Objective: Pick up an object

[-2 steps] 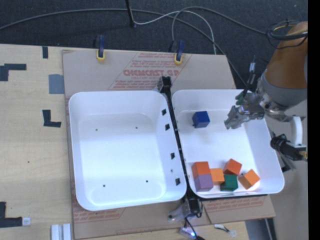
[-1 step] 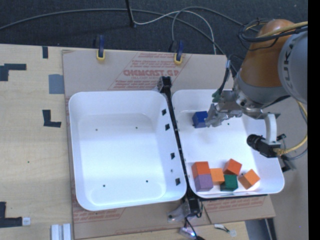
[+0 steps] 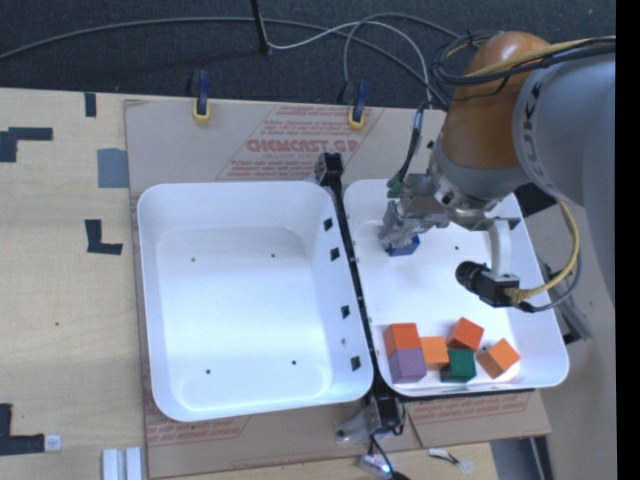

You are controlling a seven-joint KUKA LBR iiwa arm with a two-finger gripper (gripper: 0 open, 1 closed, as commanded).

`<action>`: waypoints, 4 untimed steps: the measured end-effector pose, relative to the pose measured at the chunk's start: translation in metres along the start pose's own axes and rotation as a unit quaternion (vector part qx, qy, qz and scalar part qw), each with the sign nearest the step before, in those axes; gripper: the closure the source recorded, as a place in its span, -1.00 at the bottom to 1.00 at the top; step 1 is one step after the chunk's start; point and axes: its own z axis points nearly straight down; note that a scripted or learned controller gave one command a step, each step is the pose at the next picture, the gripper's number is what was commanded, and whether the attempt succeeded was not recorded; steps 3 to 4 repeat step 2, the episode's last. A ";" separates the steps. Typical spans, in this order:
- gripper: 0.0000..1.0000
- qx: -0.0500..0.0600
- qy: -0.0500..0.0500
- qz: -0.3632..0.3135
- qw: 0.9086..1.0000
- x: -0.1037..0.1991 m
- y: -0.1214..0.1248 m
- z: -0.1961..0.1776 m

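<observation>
My gripper (image 3: 399, 236) hangs over the far left part of the right bin (image 3: 540, 298), pointing down. A small blue block (image 3: 403, 249) shows at its fingertips, pinched between them, and the fingers hide its upper part. Near the front edge of that bin lies a cluster of blocks: an orange one (image 3: 403, 336), a purple one (image 3: 407, 365), a small orange one (image 3: 434, 350), a red-orange one (image 3: 466, 332), a green one (image 3: 459, 367) and another orange one (image 3: 499, 357).
The left bin (image 3: 160, 268) stands beside the right one, and a black divider (image 3: 345, 268) runs between them. The grey arm with its orange band (image 3: 495, 88) reaches in from the right. Cables (image 3: 540, 288) loop over the right bin's right side.
</observation>
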 end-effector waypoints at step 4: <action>1.00 0.000 0.000 0.000 1.000 0.096 0.038 0.008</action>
